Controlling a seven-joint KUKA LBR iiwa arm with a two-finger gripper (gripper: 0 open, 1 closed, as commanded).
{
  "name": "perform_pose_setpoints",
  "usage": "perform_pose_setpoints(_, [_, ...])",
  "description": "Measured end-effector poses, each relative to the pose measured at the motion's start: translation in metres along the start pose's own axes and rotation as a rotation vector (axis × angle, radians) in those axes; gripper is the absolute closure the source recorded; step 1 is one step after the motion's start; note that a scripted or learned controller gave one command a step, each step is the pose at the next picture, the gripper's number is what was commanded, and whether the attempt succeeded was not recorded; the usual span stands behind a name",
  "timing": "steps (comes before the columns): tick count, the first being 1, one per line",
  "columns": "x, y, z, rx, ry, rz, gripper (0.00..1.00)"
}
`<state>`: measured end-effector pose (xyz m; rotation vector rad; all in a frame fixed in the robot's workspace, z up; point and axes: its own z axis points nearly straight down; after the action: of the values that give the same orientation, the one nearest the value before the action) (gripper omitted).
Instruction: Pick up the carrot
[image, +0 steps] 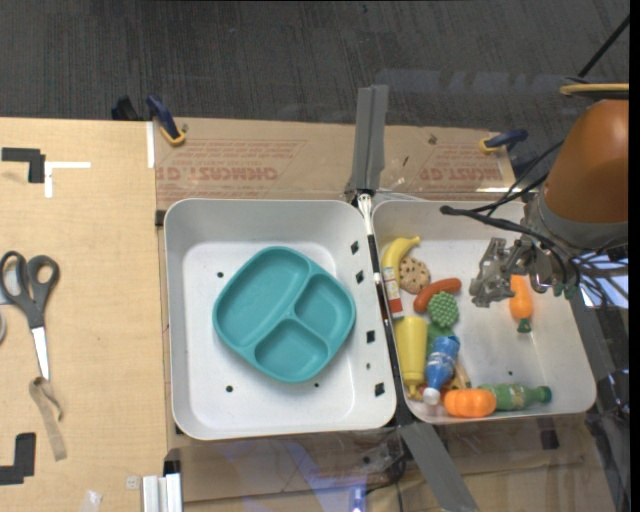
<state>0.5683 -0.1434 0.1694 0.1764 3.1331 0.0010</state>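
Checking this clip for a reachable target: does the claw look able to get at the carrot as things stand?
Probably yes. The carrot lies apart from the other toys on the right bin's bare floor, nothing on top of it, and the claw is already right beside it.

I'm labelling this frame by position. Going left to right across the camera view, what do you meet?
Scissors → teal divided plate in the left bin → banana → broccoli → gripper → carrot.
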Motion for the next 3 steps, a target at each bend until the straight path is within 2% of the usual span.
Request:
perform_pose_setpoints(1, [-0.028,0.045,-0.019,0.000,-0.001,-0.089,1.00])
perform_pose_setpoints(2, [-0.014,-0.038,0.012,0.000,0.001,-0.306,1.00])
perform_pose_setpoints(3, [-0.016,-0.038,0.002,0.001,-0.004,-0.305,1.00])
